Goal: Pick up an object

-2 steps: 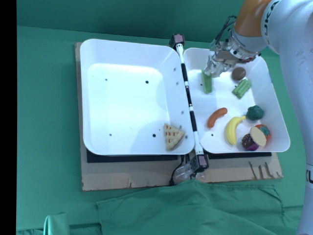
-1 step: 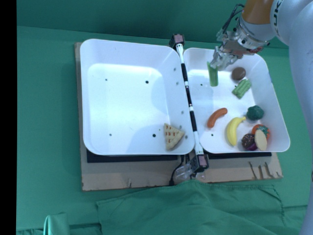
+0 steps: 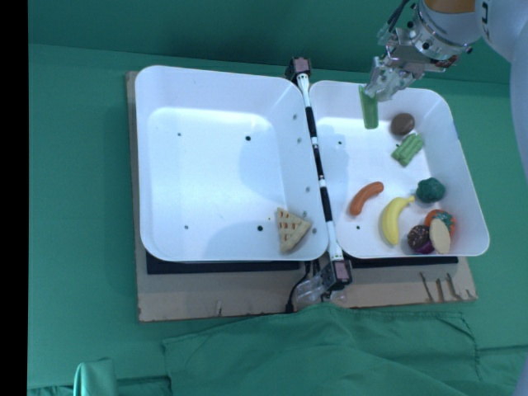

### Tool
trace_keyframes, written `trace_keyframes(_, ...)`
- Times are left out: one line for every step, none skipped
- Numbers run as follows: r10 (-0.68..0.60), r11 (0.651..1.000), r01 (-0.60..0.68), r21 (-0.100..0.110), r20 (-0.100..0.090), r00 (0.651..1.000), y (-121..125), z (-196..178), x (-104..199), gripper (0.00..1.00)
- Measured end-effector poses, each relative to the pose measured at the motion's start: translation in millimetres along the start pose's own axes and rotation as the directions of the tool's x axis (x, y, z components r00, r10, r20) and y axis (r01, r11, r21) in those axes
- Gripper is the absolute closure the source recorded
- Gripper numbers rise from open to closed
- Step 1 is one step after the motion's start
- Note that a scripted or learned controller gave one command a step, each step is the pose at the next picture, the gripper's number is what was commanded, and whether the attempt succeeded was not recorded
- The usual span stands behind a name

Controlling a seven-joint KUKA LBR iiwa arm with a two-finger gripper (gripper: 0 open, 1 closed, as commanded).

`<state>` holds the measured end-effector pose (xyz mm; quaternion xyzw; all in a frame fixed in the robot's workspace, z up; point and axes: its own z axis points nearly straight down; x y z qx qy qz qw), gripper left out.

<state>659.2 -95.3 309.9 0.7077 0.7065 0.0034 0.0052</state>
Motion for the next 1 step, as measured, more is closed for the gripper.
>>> trace_keyframes(0.001, 1.000, -0.001, 0.000, 0.000, 1.000, -7.8, -61.1, -1.6, 1.00)
